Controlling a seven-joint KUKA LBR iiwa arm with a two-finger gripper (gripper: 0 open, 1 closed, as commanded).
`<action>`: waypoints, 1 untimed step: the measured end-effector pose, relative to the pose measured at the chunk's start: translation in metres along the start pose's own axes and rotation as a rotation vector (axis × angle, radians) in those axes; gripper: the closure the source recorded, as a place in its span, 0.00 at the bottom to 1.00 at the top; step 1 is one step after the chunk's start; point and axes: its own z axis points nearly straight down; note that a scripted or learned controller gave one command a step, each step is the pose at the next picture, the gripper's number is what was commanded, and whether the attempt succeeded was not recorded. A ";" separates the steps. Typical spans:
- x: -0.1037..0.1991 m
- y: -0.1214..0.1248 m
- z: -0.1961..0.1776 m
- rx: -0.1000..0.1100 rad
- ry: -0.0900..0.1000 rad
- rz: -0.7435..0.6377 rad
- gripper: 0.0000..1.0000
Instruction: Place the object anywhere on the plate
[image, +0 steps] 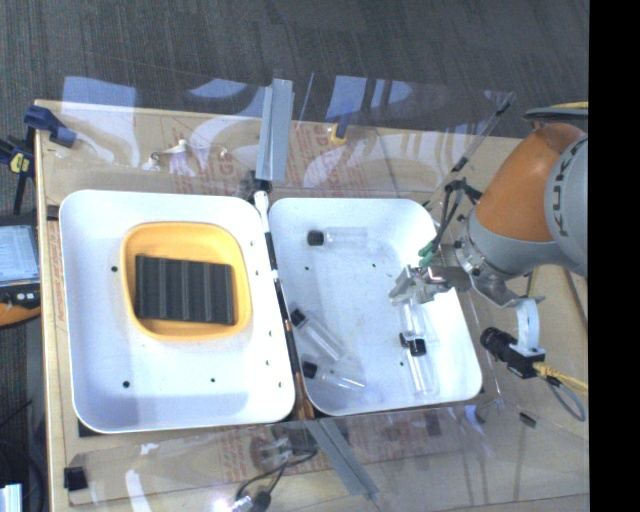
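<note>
A yellow square plate (183, 239) sits in the left bin (100, 380), with a dark ribbed block (186, 290) lying on it. Several clear tubes with black caps lie in the right bin (375, 225): one near the back (338, 238), two at the front left (320, 342) (341, 380), and one at the right (420, 362). My gripper (411, 287) hangs low over the right side of the right bin, just behind the right-hand tube. Nothing shows between its tips.
A grey metal bar (273, 125) stands behind the gap between the bins. The arm's orange band (520, 195) reaches in over the right bin's right rim. Cables and clamps lie on the bench's front and left edges.
</note>
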 end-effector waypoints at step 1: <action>0.045 0.000 -0.054 -0.003 0.000 -0.223 1.00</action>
